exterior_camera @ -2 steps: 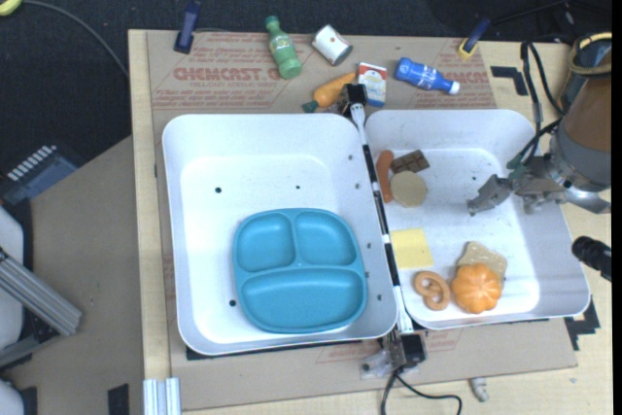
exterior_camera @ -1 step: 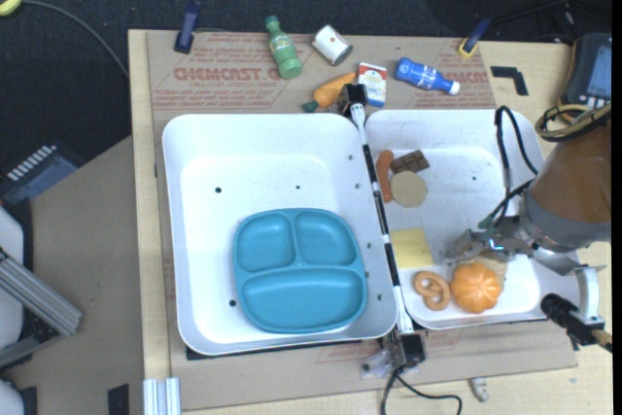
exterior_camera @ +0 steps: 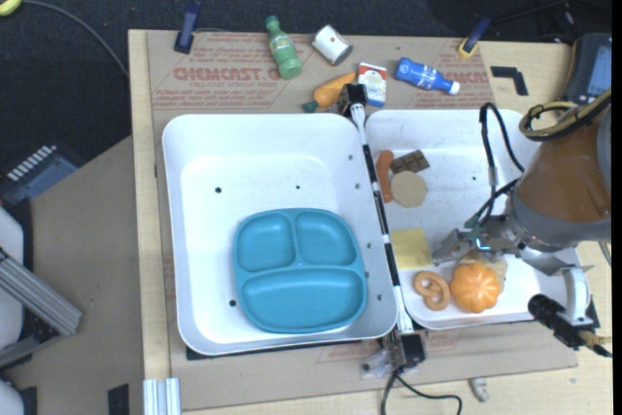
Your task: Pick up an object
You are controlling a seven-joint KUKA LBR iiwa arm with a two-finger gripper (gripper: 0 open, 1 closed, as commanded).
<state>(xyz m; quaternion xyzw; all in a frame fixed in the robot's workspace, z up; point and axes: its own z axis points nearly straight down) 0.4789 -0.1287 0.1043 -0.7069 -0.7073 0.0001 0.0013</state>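
Note:
The right bin (exterior_camera: 457, 133) holds several toy foods. An orange round fruit (exterior_camera: 476, 288) lies at the front, with a brown pretzel (exterior_camera: 431, 289) touching its left side. A yellow block (exterior_camera: 409, 248) rests against the left wall. Further back are a tan round cookie (exterior_camera: 409, 193), a dark brown piece (exterior_camera: 409, 161) and a red sausage (exterior_camera: 385, 174). My gripper (exterior_camera: 466, 245) hangs low in the right bin, just behind the orange fruit and right of the yellow block. The grey arm (exterior_camera: 559, 194) comes in from the right and covers the bin's right part.
The left bin (exterior_camera: 194, 160) bears a blue divided plate (exterior_camera: 299, 269). Behind the bins on the cardboard lie a green bottle (exterior_camera: 284, 49), a white can (exterior_camera: 331, 44), a blue bottle (exterior_camera: 426, 76), a carrot (exterior_camera: 333, 91) and a small carton (exterior_camera: 371, 84).

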